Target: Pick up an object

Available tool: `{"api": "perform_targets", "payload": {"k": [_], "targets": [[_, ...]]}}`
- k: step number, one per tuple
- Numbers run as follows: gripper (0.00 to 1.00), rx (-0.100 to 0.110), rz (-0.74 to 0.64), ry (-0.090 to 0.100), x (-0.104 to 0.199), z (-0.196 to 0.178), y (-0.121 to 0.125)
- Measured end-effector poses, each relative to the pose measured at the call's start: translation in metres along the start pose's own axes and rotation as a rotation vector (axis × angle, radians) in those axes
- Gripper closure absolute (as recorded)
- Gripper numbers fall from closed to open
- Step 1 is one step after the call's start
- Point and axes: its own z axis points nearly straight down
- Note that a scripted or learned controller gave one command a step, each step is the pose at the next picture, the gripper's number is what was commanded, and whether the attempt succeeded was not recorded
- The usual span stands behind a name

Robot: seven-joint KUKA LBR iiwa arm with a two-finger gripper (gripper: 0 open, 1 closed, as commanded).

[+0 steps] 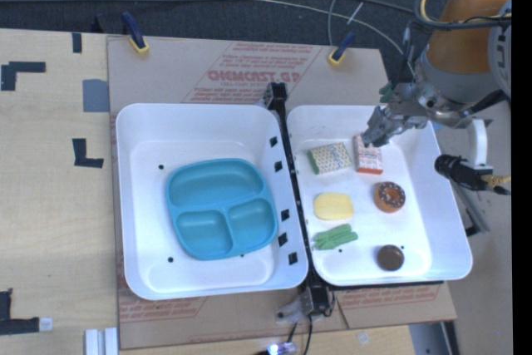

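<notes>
Two white bins sit side by side on the bench, and we take the right bin (432, 204) as our landmark. Inside it, at its far edge, we see the tool (374, 135) low over a small red-and-white box (368, 159); whether it stands wide or narrow we cannot tell. Left of that box lies a green speckled packet (329, 158). Nearer us are a yellow block (332, 206), a sprinkled doughnut (389, 196), a green bean pod (334, 239) and a brown puck (390, 258). Left of the landmark, the left bin (141, 137) holds a blue divided tray (220, 208).
</notes>
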Motion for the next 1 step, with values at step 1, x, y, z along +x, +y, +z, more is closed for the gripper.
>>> {"api": "perform_targets", "payload": {"k": [1], "targets": [[1.00, 0.002, -0.001, 0.000, 0.0588, 0.0136, 0.0128]]}}
